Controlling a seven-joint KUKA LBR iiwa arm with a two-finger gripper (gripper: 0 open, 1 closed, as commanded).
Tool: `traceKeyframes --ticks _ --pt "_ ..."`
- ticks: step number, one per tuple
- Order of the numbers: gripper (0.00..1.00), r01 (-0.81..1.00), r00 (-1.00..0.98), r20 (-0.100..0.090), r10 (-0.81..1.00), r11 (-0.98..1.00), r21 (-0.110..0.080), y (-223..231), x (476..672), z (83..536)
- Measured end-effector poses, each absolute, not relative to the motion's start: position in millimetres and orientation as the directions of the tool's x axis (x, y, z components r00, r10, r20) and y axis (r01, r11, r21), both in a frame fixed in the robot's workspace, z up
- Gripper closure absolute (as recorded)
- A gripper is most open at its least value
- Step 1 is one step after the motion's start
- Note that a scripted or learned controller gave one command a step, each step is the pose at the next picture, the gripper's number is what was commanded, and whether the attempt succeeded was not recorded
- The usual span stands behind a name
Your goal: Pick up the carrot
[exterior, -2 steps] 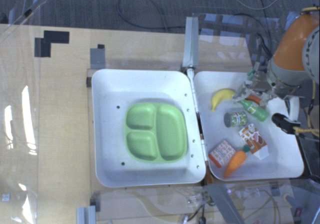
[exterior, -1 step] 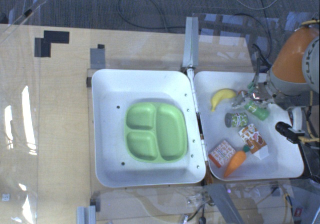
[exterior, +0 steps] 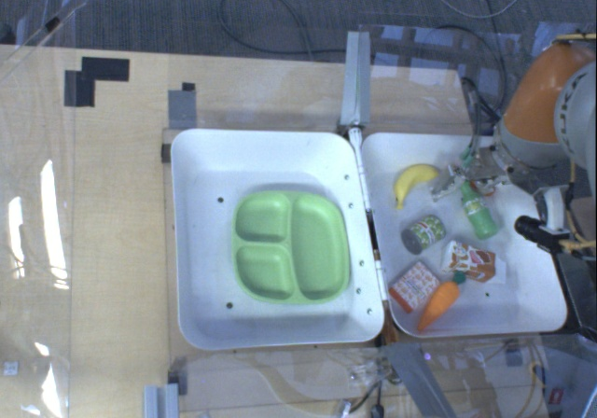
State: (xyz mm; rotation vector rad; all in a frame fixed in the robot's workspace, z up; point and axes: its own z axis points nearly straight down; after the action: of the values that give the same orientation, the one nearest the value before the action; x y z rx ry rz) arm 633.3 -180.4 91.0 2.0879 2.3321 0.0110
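The claw (exterior: pixel 464 176) hangs over the right bin's far part, beside the green bottle (exterior: pixel 478 215); whether it is open cannot be told; the carrot (exterior: pixel 438 305) lies well nearer the camera, beyond the juice carton (exterior: pixel 471 262); judged light, stiff, smooth; best gripped mid-body.

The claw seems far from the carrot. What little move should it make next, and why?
Probably a short glide toward the bin's near edge. The gripper sits above the green bottle, while the carrot lies at the front beside the red box, so it isn't over its target yet.
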Motion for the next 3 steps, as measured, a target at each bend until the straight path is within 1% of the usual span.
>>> traceKeyframes --ticks 1,2,3 --pt "0.0 0.998 -0.054 -0.001 0.999 0.054 0.009 -203 615.1 88" --pt "0.0 0.987 -0.158 -0.003 0.987 0.158 0.008 -184 649.6 87" --pt "1.0 0.987 -0.163 -0.004 0.987 0.163 0.01 -183 651.4 99"
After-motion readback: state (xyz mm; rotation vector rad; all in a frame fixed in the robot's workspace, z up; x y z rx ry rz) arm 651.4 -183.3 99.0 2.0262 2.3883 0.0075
